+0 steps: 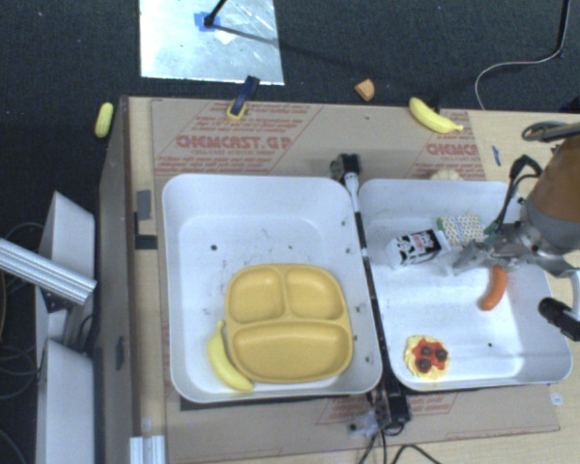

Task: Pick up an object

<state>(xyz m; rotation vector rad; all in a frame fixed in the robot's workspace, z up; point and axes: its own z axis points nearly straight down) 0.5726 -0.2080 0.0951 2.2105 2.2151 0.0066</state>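
The gripper (471, 255) hangs low in the right bin (532, 370); whether it grips anything cannot be told. Just left of it lies a small black-and-white carton (414, 246), a slim orange sausage (493, 288) just beside it, a dotted white piece (461, 227) behind. Bench board (271, 138) reads "CHEMCAST".

Two shallow white bins (271, 211) of smooth, faintly glossy plastic sit on a matt brown cardboard sheet (300, 133) printed in red, the left holding a smooth yellow plastic divided tray (288, 322), while a shiny crinkled silver foil square (211, 25) lies upper left on rough dark carpet (48, 46).
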